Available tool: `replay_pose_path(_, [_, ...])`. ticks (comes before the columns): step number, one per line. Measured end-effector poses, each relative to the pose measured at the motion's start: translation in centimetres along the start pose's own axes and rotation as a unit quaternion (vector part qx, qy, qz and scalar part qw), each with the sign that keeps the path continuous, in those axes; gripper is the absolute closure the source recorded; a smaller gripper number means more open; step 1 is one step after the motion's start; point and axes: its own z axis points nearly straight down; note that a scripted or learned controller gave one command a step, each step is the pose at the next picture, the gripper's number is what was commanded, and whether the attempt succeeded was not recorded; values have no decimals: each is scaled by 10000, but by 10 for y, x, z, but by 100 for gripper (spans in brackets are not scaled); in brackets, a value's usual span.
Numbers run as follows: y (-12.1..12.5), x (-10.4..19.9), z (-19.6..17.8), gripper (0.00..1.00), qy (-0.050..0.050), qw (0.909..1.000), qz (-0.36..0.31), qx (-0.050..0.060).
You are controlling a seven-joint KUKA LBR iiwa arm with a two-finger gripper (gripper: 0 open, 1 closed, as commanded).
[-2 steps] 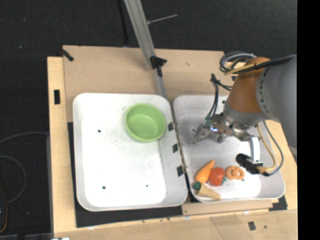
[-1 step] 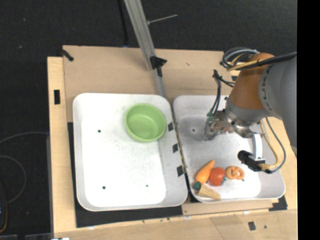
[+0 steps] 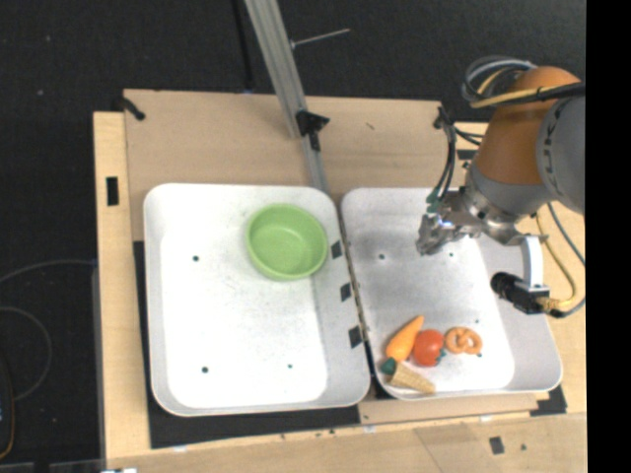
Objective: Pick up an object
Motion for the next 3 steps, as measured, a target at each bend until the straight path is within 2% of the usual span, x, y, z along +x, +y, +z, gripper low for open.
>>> replay_pose_path(1, [9,-1,-63,100,-1,10000,-2,-4])
replay_pose_path(2, [10,-2,-99,100,2,10000,-8,9])
replay_pose_path(3, [15,53,-98,100,12,10000,-19,37])
